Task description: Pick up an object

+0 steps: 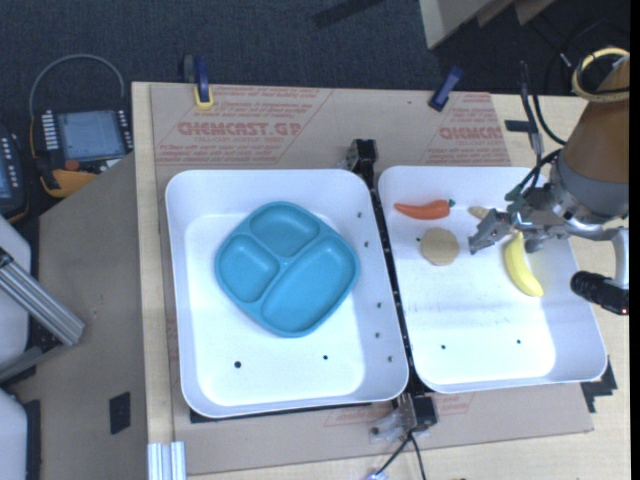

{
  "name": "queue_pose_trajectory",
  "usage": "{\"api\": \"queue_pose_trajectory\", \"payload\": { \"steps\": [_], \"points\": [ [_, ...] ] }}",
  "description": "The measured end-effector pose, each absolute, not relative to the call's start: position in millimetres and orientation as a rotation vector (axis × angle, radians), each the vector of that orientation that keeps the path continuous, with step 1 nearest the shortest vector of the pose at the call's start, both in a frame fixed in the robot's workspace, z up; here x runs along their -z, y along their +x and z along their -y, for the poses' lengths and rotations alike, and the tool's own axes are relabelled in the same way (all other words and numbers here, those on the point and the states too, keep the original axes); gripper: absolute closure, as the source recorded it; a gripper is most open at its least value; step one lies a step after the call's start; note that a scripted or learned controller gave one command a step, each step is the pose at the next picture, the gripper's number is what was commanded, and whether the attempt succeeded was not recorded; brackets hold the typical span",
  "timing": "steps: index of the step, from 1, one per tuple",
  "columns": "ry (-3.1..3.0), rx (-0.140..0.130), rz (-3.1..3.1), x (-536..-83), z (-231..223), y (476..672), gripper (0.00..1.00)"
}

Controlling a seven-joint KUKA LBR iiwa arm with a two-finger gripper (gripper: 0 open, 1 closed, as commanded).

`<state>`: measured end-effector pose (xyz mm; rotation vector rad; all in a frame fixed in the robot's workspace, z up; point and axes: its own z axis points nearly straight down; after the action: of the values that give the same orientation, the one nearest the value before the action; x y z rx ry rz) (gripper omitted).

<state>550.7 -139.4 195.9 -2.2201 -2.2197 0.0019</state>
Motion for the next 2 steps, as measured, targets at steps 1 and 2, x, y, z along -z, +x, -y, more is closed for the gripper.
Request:
{"api": "queue_pose_trajectory", "payload": {
  "steps": [1,2],
  "points": [
    [-2.217,-0.005,2.217,-134.1,140.3,555.7,0.0],
    [-2.219,-0.003,2.217,-81.6,139.6,554.9,0.0]
  ]
}}
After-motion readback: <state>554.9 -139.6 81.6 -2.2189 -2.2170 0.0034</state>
